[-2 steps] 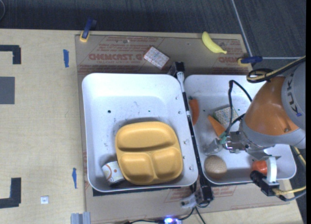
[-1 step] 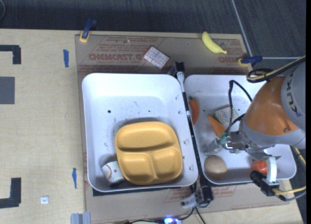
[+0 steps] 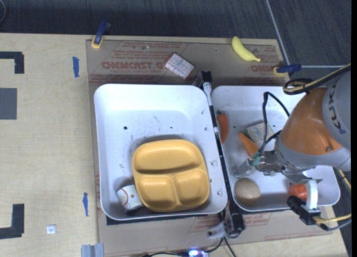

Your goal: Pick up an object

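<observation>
My gripper [image 3: 252,164] is low in the right bin [image 3: 240,97], under the grey and orange arm [image 3: 312,130]. It hangs just above and slightly right of a brown rounded lump [image 3: 247,190] near the bin's front. An orange wedge [image 3: 249,142] and a speckled packet [image 3: 257,132] lie right behind the gripper. Another orange piece [image 3: 222,126] rests against the bin's left wall. I see nothing gripped.
The left bin [image 3: 111,105] holds a big yellow compartment tray [image 3: 170,173] and a small white and orange cup [image 3: 128,196] at its front left. A toy banana [image 3: 244,49] and a patterned card [image 3: 179,66] lie on the cardboard behind the bins.
</observation>
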### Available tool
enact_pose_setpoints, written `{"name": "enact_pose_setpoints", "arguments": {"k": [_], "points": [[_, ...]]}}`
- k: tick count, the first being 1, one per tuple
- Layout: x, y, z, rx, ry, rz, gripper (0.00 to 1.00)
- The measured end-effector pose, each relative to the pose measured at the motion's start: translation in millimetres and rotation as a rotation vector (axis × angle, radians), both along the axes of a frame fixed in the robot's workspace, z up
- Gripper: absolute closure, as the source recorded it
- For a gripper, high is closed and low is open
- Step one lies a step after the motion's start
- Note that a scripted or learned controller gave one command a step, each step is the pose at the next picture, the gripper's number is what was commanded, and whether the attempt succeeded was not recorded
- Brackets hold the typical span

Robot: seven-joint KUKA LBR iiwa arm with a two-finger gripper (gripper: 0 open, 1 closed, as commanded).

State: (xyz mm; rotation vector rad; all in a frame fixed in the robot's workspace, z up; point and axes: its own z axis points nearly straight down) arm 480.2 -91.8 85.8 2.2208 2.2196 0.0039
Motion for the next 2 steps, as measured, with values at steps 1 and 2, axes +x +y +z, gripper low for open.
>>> {"name": "enact_pose_setpoints", "arguments": {"k": [1, 2], "points": [[0.0, -3.5, 0.0, 0.0, -0.001, 0.001, 0.0], [0.0, -6.6, -0.1, -0.001, -0.001, 0.001, 0.0]]}}
